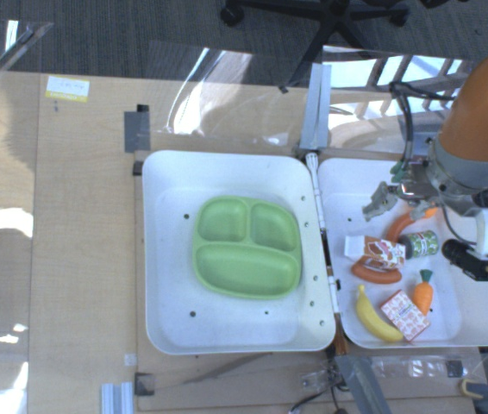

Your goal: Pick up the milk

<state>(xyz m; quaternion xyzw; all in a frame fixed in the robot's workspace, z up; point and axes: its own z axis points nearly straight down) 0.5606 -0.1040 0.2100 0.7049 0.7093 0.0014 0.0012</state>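
Milk carton (385, 254) lies free in right bin (334, 188) — end effector (384, 198) above it, fingers spread, empty.

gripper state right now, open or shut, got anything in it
Gripper: over the back of the right white bin, open, holding nothing. The small red-and-white milk carton lies below it in the bin, untouched.

Bright, even overhead light; glare streaks the clear panel (218, 84) up top, soft shadows, slightly soft focus
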